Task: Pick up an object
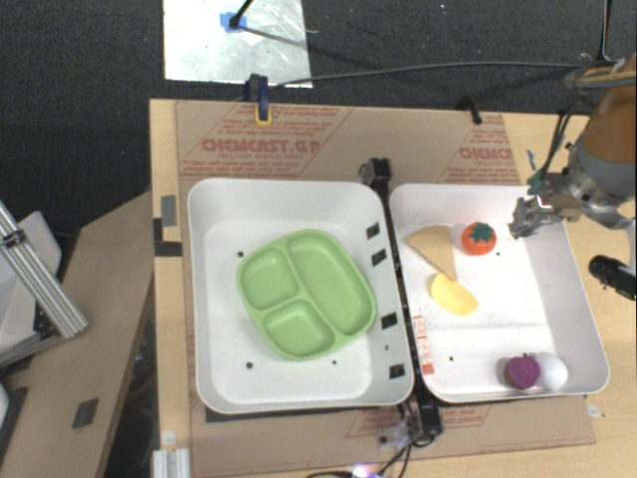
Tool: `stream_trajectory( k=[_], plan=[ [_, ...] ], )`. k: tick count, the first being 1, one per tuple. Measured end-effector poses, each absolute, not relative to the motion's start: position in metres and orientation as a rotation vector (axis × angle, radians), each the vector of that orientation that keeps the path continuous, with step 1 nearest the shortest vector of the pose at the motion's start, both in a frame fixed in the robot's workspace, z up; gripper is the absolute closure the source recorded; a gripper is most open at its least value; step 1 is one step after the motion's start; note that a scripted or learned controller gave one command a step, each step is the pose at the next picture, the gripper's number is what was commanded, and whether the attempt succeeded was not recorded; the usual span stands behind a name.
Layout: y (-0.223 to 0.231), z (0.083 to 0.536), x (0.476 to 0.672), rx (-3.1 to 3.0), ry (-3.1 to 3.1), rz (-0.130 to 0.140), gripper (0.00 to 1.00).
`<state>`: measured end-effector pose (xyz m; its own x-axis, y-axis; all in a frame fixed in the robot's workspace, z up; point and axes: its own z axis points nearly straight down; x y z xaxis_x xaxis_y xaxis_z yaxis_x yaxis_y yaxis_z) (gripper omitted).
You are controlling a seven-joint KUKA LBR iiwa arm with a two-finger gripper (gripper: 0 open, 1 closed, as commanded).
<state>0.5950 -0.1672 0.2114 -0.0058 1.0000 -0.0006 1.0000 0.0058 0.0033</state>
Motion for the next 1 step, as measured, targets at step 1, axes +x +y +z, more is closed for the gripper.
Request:
stream_trajectory(
  k=[1],
  plan=[
    [-0.1217, 0.2066, 0.5735, 2.214, 2.230, 0.001, 1.00]
  ],
)
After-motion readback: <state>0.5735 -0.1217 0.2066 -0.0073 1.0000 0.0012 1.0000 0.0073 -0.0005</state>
